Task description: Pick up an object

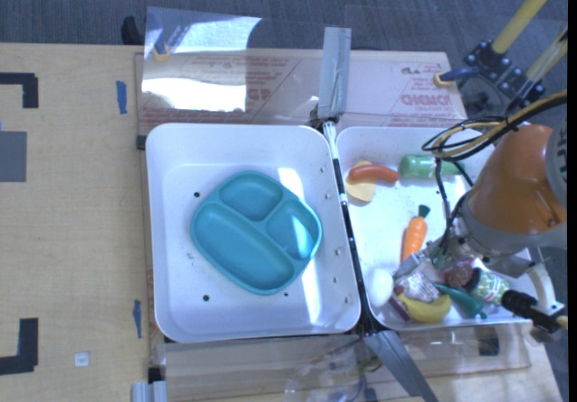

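Lower right of the frame: the end effector [440, 267] is sunk into a tight cluster of toys in the right-hand shallow white bin [379, 202], among a yellow plastic banana [424, 307], a green pod-shaped toy [467, 301] and a dark red piece [457, 277]. Crowding is the likely hazard: a neighbour may be nudged, or two items caught at once. Whether the end effector is spread or closed cannot be told. The grey arm with orange band [516, 186] leans down from the right. An orange plastic carrot [413, 236] lies just beside.
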`<control>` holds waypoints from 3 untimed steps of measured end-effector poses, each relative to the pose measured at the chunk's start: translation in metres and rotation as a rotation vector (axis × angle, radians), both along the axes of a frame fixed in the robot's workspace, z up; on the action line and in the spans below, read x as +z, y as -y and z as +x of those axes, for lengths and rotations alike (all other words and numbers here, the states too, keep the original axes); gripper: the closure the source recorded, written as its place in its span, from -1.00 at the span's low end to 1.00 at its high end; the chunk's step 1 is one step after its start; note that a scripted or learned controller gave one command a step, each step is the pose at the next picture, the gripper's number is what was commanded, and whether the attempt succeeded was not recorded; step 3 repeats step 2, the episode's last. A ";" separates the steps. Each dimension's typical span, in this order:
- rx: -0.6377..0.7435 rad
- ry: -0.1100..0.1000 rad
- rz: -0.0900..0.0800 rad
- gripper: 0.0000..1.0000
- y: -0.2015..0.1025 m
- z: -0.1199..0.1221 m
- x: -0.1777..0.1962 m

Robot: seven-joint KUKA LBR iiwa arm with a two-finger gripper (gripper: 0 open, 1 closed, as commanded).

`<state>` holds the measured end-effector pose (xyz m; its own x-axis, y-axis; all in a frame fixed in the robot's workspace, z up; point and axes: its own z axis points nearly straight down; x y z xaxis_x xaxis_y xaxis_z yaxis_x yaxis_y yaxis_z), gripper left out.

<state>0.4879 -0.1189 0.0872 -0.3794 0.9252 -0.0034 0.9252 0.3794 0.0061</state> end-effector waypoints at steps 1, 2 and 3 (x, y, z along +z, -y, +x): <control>0.134 0.001 -0.001 -1.00 0.002 0.052 0.000; 0.133 0.008 -0.002 1.00 0.003 0.054 0.010; 0.133 0.008 -0.002 1.00 0.003 0.054 0.010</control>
